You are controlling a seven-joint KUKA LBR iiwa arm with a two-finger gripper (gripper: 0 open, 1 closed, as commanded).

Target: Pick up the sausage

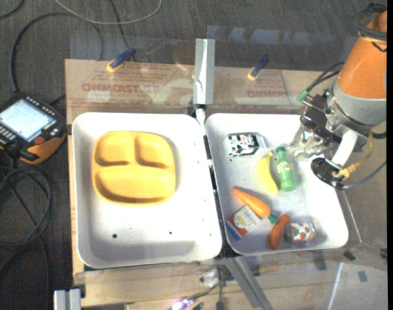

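Your sausage (279,230) lies at the near edge of the right bin (341,218), tilted, touching the small can (302,232) on its right, with the carrot (251,202) and a small carton (245,220) just to its left. The claw (307,142) hovers at the bin's far right side, above the green bottle (285,170) and banana (268,173); can't tell if it's spread or clenched, nothing visibly in it. You'd want to bring it toward the near edge, line up across the sausage's short axis, and drop on the middle, away from the can. Writing: the board behind the bins reads roughly "CHEMCAST"; the cow-print carton (242,143) and can labels are too small to read.
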